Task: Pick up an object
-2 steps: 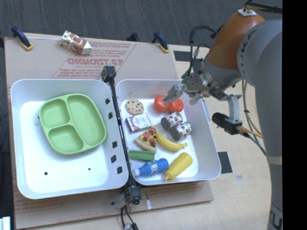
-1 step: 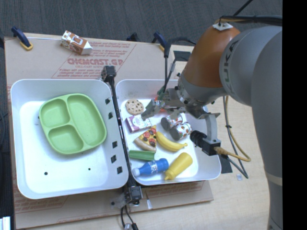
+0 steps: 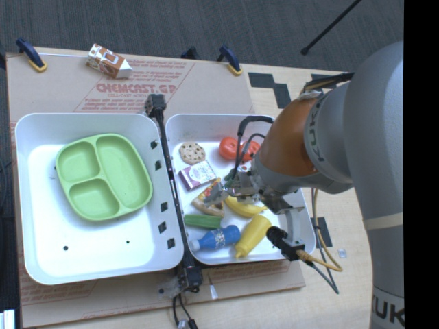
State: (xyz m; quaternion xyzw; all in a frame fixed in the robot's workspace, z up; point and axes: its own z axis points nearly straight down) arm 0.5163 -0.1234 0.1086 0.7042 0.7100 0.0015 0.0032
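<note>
Gripper [image 3: 232,192] low over banana [image 3: 245,207]

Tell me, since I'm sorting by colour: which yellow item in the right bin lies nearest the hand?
The banana, right beside the hand; the yellow bottle lies nearer the bin's front edge.

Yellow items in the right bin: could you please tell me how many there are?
2: a banana mid-bin beside the arm, and a yellow bottle near the front edge. The arm may hide others.
</note>
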